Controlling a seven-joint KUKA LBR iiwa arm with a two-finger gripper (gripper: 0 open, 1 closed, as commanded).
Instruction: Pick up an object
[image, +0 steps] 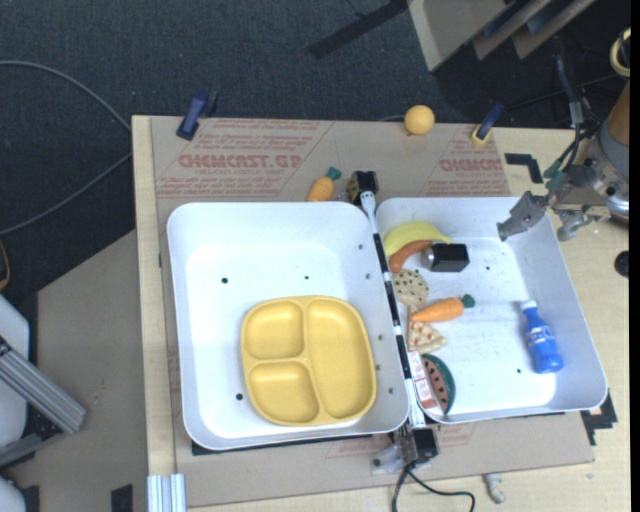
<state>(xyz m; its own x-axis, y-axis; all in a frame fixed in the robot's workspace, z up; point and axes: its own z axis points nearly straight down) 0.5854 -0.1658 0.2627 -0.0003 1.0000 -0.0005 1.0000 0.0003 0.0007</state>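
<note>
A tan bench (120, 300) stands on dark blue carpet (80, 60) crossed by a cable (60, 75).

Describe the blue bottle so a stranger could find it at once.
Start at the right bin, the one without the yellow divided plate. The blue bottle lies alone near that bin's right wall, apart from the food toys clustered along the left wall. It is the bin's one blue thing, with a white cap.

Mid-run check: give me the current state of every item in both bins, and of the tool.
yellow divided plate: flat in the left bin, compartments bare.
banana: lying in the right bin, near its far left corner.
black block: lying beside the banana.
cookie: flat by the divider.
carrot: on its side.
watermelon slice: flat, near corner.
blue bottle: lying on its side.
tool: above the right bin's far right corner, holding nothing.
</note>
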